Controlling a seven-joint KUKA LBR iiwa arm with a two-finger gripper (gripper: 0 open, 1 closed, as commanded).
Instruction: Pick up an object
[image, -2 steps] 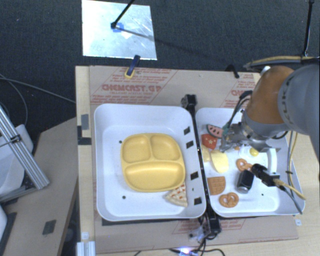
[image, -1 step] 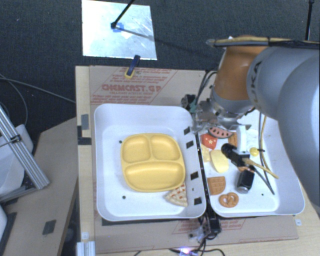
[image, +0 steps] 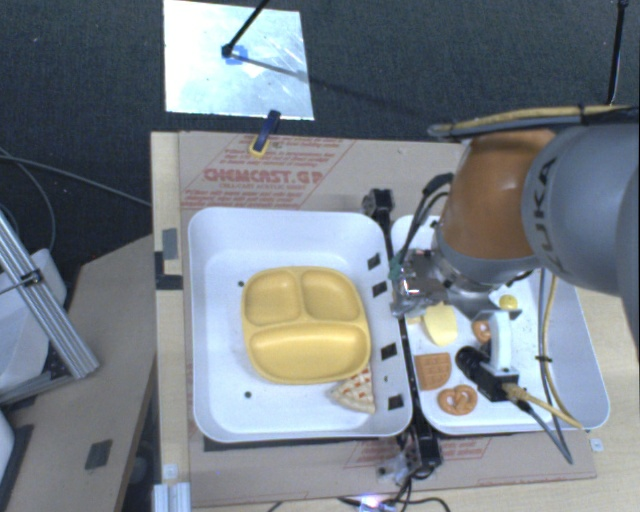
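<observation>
My gripper (image: 408, 293) hangs low over the left edge of the right bin (image: 590, 400), close to the divider between the bins. Just beside it to the right lies a pale yellow piece (image: 438, 325). Nearer the front of that bin are an orange square cracker (image: 432, 370) and a brown pretzel (image: 457, 400). A small orange ring (image: 482, 329) and a little yellow bit (image: 510, 302) lie partly under the arm. The big grey and orange arm (image: 520, 200) hides the back of this bin.
The left bin (image: 215, 300) holds a yellow divided plate (image: 303, 325) and a waffle-like wedge (image: 353, 391) at its front right corner. A silvery sheet (image: 238, 60) lies on the dark floor beyond the bench.
</observation>
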